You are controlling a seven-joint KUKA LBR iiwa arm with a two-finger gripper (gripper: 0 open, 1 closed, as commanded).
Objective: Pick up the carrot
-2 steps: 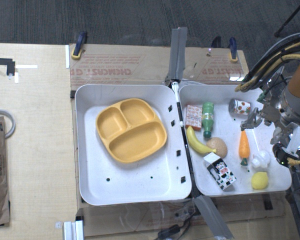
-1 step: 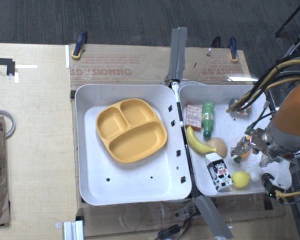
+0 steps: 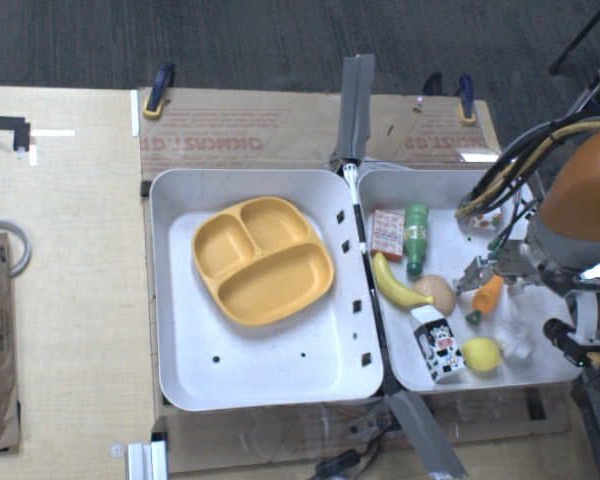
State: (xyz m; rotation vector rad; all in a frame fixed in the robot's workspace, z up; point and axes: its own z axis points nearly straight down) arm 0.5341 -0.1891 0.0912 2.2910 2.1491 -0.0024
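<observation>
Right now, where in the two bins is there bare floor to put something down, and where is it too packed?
Left bin: bare floor rings the yellow divided plate, widest along the near edge. Right bin: crowded; banana, green bottle, milk carton, lemon and carrot at the gripper leave only the far strip.

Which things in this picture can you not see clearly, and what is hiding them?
- Carrot, camera view: its upper end is covered by the gripper, so a grasp cannot be confirmed.
- Red packet: its print is too small to read.
- Milk carton: its label is too small to read.
- Arm: cut off by the right edge.
</observation>
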